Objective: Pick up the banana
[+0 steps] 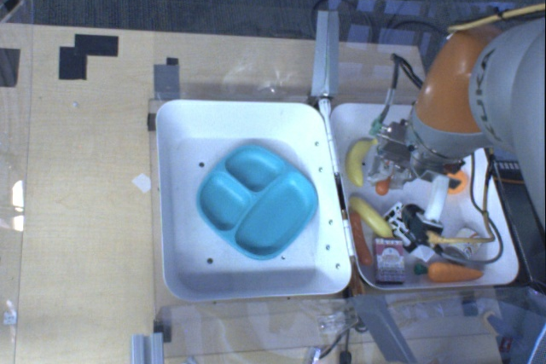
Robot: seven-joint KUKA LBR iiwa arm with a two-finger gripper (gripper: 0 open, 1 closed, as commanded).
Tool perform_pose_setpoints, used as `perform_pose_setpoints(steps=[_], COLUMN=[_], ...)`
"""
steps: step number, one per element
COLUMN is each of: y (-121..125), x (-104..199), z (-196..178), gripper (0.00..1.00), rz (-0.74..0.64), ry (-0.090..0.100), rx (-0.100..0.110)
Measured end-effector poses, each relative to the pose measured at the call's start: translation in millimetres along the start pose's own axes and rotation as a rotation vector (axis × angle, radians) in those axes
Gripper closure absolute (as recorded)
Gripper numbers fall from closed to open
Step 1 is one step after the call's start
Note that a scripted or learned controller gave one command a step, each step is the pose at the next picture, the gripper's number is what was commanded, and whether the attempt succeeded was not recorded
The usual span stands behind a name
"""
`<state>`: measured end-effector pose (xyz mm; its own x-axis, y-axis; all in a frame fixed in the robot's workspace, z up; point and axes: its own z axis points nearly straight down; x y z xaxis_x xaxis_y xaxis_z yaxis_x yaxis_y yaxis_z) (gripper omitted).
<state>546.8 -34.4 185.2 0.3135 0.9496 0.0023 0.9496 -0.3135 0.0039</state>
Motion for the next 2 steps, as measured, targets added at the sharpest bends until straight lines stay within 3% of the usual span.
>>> perform_pose_setpoints(steps=[1, 2], y=[0, -101], x=[0, 116], z=[0, 1], gripper=[0.00, 0.00], rz=[0.000, 0.060], ry=[0.000, -0.001], rx=[0.000, 0.003])
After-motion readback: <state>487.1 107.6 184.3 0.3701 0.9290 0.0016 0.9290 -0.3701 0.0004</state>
